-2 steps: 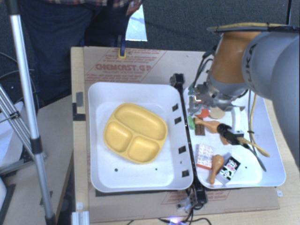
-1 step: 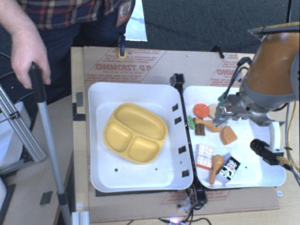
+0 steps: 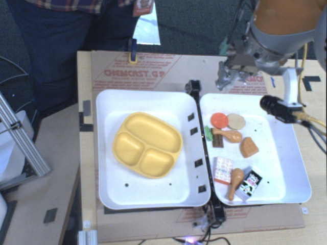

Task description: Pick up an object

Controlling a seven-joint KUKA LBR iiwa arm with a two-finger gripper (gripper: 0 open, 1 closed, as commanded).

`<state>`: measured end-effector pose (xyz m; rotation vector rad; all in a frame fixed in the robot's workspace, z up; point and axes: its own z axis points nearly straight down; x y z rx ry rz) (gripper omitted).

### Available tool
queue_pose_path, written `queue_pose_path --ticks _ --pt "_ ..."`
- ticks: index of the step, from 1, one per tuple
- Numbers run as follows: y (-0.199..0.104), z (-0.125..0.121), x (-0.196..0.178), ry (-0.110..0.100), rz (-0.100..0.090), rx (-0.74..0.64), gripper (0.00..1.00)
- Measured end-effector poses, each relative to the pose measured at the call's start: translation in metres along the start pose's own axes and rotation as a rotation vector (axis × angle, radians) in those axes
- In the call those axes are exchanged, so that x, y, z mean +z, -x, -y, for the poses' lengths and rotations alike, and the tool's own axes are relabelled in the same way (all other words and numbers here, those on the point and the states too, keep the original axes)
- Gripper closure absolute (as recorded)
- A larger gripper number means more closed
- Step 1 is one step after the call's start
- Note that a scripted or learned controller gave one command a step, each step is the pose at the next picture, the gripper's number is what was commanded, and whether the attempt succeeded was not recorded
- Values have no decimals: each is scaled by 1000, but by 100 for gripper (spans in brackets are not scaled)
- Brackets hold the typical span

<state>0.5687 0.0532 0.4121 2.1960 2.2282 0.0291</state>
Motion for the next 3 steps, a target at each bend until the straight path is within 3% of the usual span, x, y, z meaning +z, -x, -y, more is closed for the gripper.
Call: queue_pose_path --ticks 1,2,3 --pt "7 56 13 -22 3 10 100" --pt "6 80 37 -22 4 14 100" --pt "-30 81 -26 -13 1 6 100"
